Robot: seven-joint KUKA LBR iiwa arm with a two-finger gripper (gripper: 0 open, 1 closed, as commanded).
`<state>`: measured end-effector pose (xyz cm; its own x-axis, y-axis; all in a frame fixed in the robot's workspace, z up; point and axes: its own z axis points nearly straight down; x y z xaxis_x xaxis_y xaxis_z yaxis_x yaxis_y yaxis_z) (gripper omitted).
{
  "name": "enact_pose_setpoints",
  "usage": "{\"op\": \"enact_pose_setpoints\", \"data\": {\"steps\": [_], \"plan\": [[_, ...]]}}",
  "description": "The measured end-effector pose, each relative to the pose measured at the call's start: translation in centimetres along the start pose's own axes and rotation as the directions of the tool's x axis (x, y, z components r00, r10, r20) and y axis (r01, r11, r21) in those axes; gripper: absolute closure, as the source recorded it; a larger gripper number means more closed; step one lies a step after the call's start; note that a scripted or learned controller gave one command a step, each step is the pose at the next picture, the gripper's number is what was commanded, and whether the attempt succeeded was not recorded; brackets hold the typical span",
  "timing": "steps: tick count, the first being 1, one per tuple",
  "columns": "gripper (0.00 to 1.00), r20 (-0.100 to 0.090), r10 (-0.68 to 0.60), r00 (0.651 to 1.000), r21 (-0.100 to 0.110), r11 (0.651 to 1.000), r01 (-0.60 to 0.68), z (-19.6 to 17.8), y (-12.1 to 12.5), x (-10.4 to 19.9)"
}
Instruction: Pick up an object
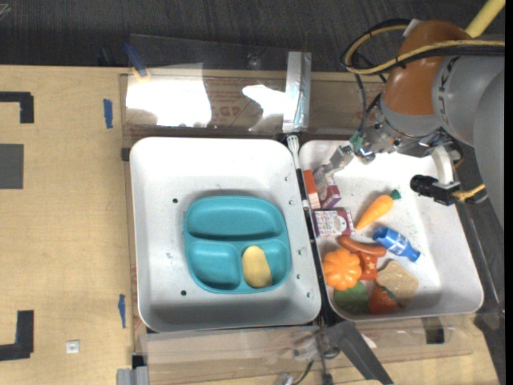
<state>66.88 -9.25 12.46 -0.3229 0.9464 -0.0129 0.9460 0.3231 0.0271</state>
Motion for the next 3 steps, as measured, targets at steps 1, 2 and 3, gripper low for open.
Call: {"op": "enact_pose_setpoints", "data": {"steps": [1, 2, 3], "plan": [[0.00, -0.012, -0.060, 0.998, 0.027, 0.998, 0.060, 2.7, -8.8, -3.5], [1.00, -0.011, -0.064, 0.998, 0.020, 0.998, 0.064, 1.5, -8.4, -3.3], [0.00, -0.012, -0.064, 0.998, 0.021, 0.998, 0.064, 1.6, -8.4, -3.3]]}}
